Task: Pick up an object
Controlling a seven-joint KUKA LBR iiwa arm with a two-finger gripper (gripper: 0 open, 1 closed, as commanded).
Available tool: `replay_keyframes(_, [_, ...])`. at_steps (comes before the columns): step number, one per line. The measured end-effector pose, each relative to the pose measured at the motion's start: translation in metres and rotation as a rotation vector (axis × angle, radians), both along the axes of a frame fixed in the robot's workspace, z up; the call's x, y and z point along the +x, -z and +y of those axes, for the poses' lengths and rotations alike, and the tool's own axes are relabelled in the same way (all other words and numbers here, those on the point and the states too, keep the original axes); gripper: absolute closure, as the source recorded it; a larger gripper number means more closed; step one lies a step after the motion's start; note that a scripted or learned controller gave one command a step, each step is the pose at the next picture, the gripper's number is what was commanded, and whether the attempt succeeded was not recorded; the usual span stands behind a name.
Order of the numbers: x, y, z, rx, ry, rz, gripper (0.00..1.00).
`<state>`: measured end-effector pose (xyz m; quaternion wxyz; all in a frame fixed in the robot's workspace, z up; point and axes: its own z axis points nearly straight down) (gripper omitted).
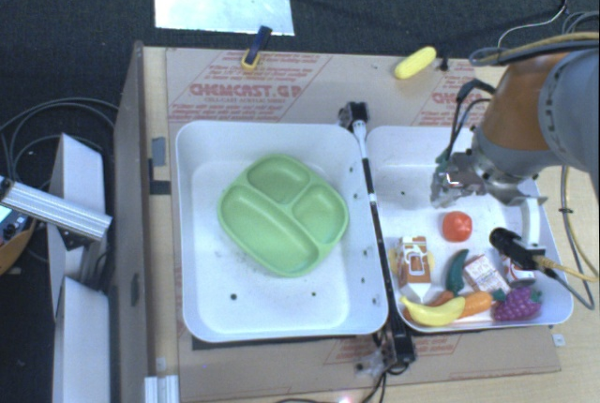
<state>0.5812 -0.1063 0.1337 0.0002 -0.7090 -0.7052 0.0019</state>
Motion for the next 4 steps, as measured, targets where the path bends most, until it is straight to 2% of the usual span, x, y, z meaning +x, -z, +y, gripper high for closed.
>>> replay_keyframes(1, [0.002,-0.003,0.005,0.002,-0.007,-0.004,0.00])
replay_keyframes(2, [0.031,-0.053,-0.032,-0.001,-0.005,-0.011,0.00])
replay_keyframes(3, [-0.001,0.054,-0.053,0.003,-0.003,0.001,0.00])
replay_keyframes(4, [-0.040,0.050,-0.035,0.004,-0.005,-0.001,0.00])
